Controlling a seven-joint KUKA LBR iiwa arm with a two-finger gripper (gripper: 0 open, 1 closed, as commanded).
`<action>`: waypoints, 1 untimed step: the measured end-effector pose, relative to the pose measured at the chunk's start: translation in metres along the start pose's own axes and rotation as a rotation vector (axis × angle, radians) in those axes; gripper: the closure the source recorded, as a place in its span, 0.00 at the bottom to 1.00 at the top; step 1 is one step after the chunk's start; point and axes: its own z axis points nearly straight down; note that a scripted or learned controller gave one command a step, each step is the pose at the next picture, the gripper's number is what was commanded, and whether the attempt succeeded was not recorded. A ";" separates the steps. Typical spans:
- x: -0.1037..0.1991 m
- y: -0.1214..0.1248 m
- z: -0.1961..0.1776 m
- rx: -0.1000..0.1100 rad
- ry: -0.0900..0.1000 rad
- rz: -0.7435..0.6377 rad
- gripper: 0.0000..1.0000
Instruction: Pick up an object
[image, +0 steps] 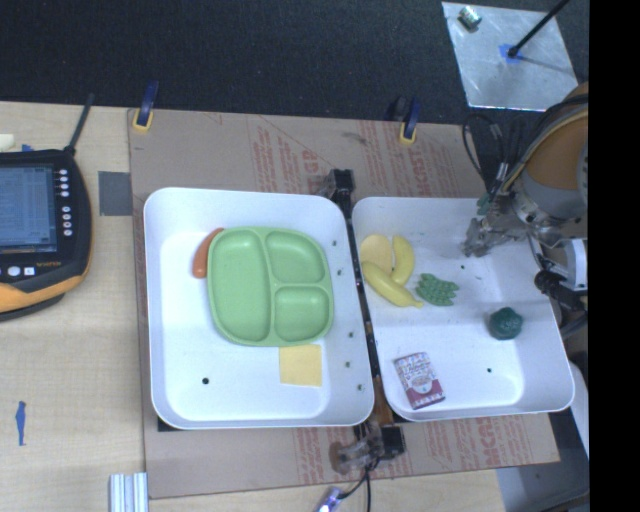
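White plastic is what we are looking down on: two shallow bins lying side by side on a sheet of brown cardboard. We are seeing the left white bin (170, 300) carrying a pale green three-compartment plastic tray (268, 285), with an orange-red sausage-shaped piece (203, 254) peeking out from under the tray's left edge and a flat yellow square slice (301, 365) lying just beside its lower edge. In the right white bin (540, 380) we are finding a bunch of yellow toy bananas (388, 268) near the left wall, a small leafy green toy vegetable (436, 289) touching or just beside them, a dark green rounded lump (505, 322) well apart toward the right, and a small red and white printed packet (418, 379) near the front. We are watching the grey two-finger gripper (485, 238) hanging over the bin's upper right area, apart from all of these; we cannot tell how its fingers are standing.
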 end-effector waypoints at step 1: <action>0.000 0.000 0.000 0.000 0.000 -0.001 0.00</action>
